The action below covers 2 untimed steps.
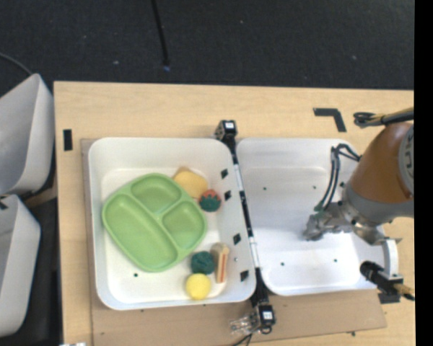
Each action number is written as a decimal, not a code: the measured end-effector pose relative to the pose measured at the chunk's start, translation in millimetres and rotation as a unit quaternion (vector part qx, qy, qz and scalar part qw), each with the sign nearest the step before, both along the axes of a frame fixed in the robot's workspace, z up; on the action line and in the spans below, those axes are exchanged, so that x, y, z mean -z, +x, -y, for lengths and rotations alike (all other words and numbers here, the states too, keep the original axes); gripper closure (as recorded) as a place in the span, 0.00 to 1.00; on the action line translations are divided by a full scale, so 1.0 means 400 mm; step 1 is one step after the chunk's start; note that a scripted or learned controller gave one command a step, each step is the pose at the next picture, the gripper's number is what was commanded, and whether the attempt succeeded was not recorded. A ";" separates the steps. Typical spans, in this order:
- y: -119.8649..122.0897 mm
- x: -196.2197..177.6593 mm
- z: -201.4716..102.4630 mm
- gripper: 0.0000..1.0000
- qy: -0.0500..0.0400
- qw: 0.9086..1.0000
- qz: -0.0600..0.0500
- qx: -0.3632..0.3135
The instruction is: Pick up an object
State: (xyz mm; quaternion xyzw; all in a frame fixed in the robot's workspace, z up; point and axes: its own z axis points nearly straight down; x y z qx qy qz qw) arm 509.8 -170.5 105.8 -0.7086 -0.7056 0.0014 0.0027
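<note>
Two white bins sit side by side on the tabletop [166,110], which is light wood. The left bin [97,193] holds all the loose things. A green tray [153,220] with three compartments lies tilted across its middle, taking up most of the floor. Just beyond the tray's far right corner rests a pale yellow lump [191,182], and beside that, toward the divider, a small ball [210,200] in dark green with a red patch. Near the tray's near right corner sits a dark green piece [200,262], with a yellow ball [198,286] just in front of it. A slim stick [221,263], cream with an orange stripe, lies lengthwise to the right of those two, close to the bin's right wall.

The right bin [274,157] has the arm [382,168] reaching over it from the right, its orange band above the grey wrist. The claw [319,229] hangs low over the floor of this bin, right of its middle, well apart from every object in the other bin. Nothing shows between its tips, and how wide it stands cannot be told at this angle and blur. Dark cables [335,168] loop from the wrist over the bin's far side.
</note>
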 end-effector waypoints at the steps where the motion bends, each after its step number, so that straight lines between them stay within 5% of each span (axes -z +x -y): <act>1: 0.020 -0.106 0.000 1.00 -0.001 1.000 0.004 -0.004; 2: 0.000 -0.230 0.008 1.00 -0.002 1.000 0.004 -0.004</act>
